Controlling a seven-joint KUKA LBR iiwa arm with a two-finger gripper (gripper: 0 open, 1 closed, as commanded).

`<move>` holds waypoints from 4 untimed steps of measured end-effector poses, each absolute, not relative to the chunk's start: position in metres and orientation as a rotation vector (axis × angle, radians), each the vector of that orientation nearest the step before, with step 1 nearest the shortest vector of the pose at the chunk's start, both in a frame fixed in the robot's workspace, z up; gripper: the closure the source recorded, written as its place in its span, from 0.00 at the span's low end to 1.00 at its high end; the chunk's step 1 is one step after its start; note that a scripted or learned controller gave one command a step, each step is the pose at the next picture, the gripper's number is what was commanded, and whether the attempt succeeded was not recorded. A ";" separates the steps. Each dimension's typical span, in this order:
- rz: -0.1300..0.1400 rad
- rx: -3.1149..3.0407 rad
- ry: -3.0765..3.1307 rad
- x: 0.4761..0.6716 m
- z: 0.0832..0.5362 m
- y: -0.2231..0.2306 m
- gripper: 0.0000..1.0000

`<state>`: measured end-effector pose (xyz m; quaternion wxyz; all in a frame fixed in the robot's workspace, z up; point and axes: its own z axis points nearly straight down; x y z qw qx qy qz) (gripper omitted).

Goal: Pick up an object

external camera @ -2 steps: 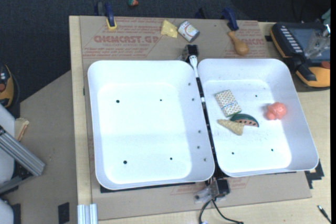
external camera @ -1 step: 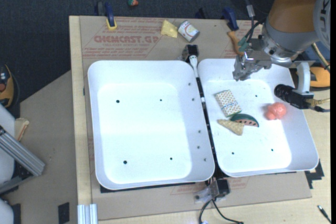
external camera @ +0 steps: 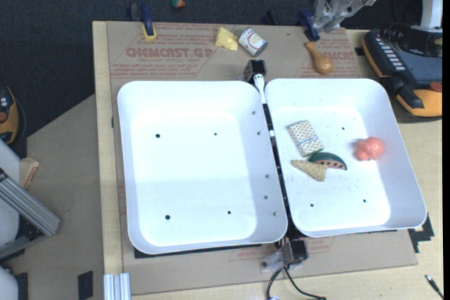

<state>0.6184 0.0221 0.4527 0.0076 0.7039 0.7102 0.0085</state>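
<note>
My gripper (external camera: 332,19) hangs high at the top right, behind the far edge of the right bin (external camera: 394,211), with nothing between its fingers. Its fingers point down and appear slightly apart. In the right bin lie a patterned white packet (external camera: 304,136), a watermelon slice (external camera: 328,161) resting against a tan wedge (external camera: 309,169), and a pink round fruit (external camera: 368,148) near the right wall. The left bin (external camera: 140,221) holds nothing that I can see.
On the bench behind the bins lie a yellow wedge (external camera: 226,39), a small white carton (external camera: 252,41) and an orange-brown pear-shaped thing (external camera: 320,58). A black clamp (external camera: 256,71) sits at the joint between the bins. Yellow and black equipment (external camera: 408,70) stands at the right.
</note>
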 end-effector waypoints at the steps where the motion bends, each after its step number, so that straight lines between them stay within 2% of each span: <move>1: -0.009 2.229 2.221 0.582 0.394 -0.007 1.00; 2: -0.003 2.230 2.214 0.557 0.400 -0.082 1.00; 3: -0.006 2.230 2.219 0.506 0.356 -0.103 1.00; 4: -0.006 2.231 2.217 0.478 0.326 -0.150 1.00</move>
